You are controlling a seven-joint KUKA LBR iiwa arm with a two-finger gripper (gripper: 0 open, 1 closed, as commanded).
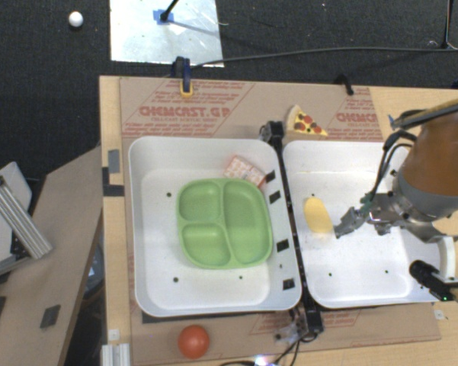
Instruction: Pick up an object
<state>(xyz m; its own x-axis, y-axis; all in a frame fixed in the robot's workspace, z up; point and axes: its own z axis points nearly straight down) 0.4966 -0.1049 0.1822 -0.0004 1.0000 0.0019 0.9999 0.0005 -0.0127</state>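
A pale yellow, banana-like object [317, 215] lies in the right bin [350, 284], near its left wall. My gripper [349, 221] hangs low over the same bin, just to the right of the yellow object, close to it. The grey arm with its orange band [442, 158] reaches in from the right. A green divided plate [223, 223] rests in the middle of the left bin [156, 280]. A small pink patterned item [245, 171] lies at the plate's far edge.
A toy pizza slice [306, 122] sits on the cardboard behind the bins. A red-orange ball [193, 341] lies in front of the left bin. Black clips run along the divide between the bins. A white ball [76, 19] rests on the dark floor.
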